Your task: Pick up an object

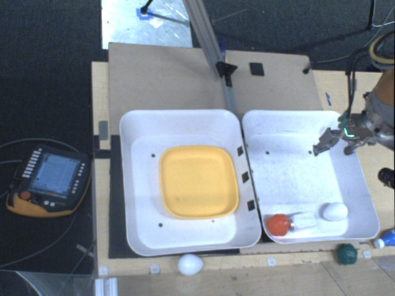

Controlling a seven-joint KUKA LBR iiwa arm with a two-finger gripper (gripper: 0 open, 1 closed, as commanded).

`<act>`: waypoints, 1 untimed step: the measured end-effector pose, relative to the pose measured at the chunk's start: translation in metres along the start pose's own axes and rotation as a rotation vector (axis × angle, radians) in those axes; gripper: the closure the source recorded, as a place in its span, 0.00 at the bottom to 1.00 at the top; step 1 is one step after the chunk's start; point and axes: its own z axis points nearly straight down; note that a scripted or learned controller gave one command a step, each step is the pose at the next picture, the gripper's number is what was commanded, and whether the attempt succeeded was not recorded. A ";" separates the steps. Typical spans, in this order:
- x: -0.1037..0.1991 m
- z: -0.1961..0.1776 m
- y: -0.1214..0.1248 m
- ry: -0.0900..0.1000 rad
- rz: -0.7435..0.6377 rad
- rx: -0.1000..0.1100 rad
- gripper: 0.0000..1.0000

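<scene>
My gripper hangs over the upper right part of the right bin, open, with nothing between its fingers. At the front of that bin lie a red ball, a small white tube beside it, and a white egg-shaped object. All three are well in front of the gripper. The left bin holds a square yellow plate.
On the bench in front of the bins sit a white egg, a dark green ball and a blue-white item. A teach pendant lies far left. A grey pole slants over the back board.
</scene>
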 end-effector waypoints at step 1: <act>0.000 0.000 0.000 0.000 0.000 0.000 0.00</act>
